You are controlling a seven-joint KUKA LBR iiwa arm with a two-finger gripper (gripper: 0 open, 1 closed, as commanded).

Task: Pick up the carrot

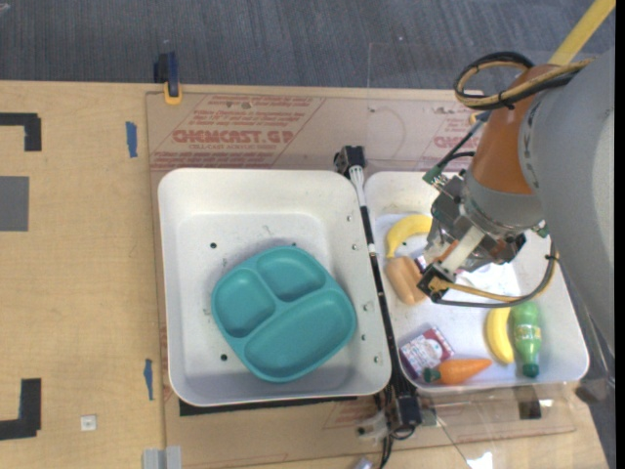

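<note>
The bench [78, 291] looks like matt, pale wood or board. Both bins [186, 262] are smooth white plastic with a slight sheen. The teal divided plate [283, 313] is smooth plastic, softly glossy. The carrot [462, 369] at the right bin's 6 o'clock edge has a smooth, plastic-like orange skin. The green bottle [527, 335] is shiny.

To my left, the left white bin [186, 291] holds a teal divided plate [283, 313] with three compartments, lying flat. In the right white bin [576, 355], a yellow banana [408, 231] lies near the far left corner, with a tan bread-like item [403, 279] just beside it. A second banana [500, 334] touches a green bottle [526, 336]. A dark red packet [424, 353] lies at the near edge.
</note>
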